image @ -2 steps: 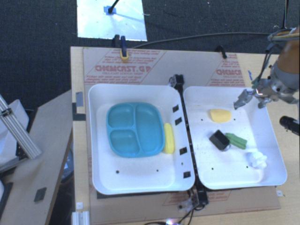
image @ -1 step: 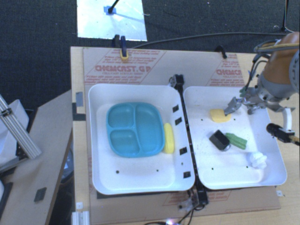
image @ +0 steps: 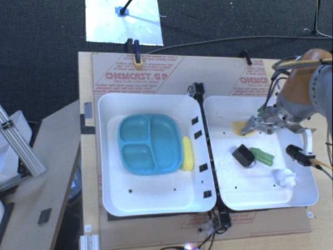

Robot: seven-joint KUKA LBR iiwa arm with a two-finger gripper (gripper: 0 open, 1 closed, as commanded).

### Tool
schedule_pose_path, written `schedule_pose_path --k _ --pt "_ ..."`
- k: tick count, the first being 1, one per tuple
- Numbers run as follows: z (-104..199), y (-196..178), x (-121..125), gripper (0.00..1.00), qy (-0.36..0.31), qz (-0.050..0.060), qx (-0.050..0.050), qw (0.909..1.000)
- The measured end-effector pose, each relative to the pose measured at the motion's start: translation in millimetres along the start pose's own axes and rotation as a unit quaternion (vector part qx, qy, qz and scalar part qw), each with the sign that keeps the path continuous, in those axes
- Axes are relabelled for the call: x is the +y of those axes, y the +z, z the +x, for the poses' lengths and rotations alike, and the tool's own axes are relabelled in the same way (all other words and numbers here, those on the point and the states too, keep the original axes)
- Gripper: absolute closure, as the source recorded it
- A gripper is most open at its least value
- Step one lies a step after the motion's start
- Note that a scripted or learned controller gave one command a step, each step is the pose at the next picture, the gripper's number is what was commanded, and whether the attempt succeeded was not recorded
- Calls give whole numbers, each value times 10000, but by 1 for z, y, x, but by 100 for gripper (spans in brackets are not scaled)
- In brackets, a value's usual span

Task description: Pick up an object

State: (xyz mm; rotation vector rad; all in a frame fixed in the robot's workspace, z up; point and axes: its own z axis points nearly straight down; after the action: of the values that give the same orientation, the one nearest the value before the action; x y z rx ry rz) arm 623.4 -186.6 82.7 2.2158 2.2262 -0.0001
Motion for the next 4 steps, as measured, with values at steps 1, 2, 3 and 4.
schedule_pose_path --k 1,2,3,4 --pt "0 -14 2 100 -9 -28 -7 10000" --pt "4 -78 6 100 -6 -42 -8 10000" --pt "11 -140 6 100 -12 -41 -7 10000" --pt "11 -139 7 100 -10 -15 -2 10000"
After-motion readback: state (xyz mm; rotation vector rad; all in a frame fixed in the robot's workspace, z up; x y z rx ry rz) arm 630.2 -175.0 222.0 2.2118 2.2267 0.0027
